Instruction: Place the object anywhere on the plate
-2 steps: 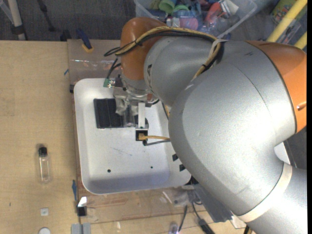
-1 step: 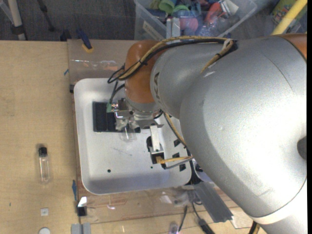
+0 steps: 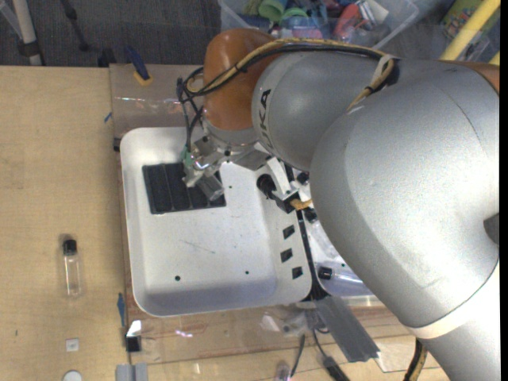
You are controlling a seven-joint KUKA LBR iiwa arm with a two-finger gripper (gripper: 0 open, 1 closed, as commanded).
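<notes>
A flat black rectangular plate (image 3: 168,189) lies in the upper left part of the left white bin (image 3: 198,284). My gripper (image 3: 203,177) hangs over the plate's right end, close above it, and covers that end. A small greenish bit (image 3: 189,158) shows at the gripper's upper left side; I cannot tell what it is or whether it is held. The big grey arm with its orange band (image 3: 230,78) reaches in from the right and hides the right bin.
A clear vial with a black cap (image 3: 71,266) lies on the wooden bench left of the bin. A clear tub of colourful toys (image 3: 317,6) stands at the back. A blue clip (image 3: 141,72) sits behind the bin.
</notes>
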